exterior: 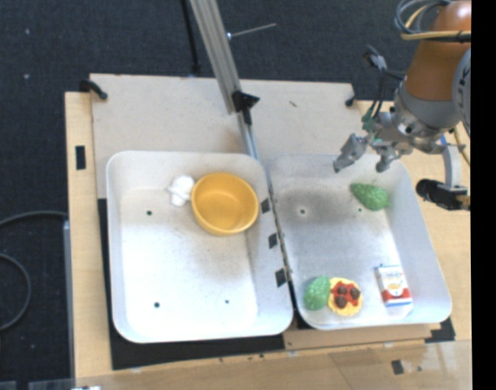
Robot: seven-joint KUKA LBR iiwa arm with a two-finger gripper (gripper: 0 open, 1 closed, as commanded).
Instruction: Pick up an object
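Seen from the overhead camera, the gripper point(365, 159) is hanging over the far edge of the right bin point(411, 218), its two fingers spreading apart with nothing showing between them, one fingertip pointing down toward the bin's back wall and the other sitting closer to the arm's wrist. The nearest thing to it is a green leafy object point(370, 196), which is lying on the bin floor just below and slightly toward the near side of the open fingers, apart from them and not touching either one. That object is looking like a small, lumpy, crinkled bunch of bright green, wider than it is tall. Along the near wall of the same bin, a second green lump point(316, 292) is resting against a yellow piece with dark red spots point(345, 296), and a small red and white carton point(393, 287) is lying just beside them. In the left bin point(134, 242), a yellow bowl point(224, 203) is sitting upright with a small white object point(181, 189) touching its left rim.
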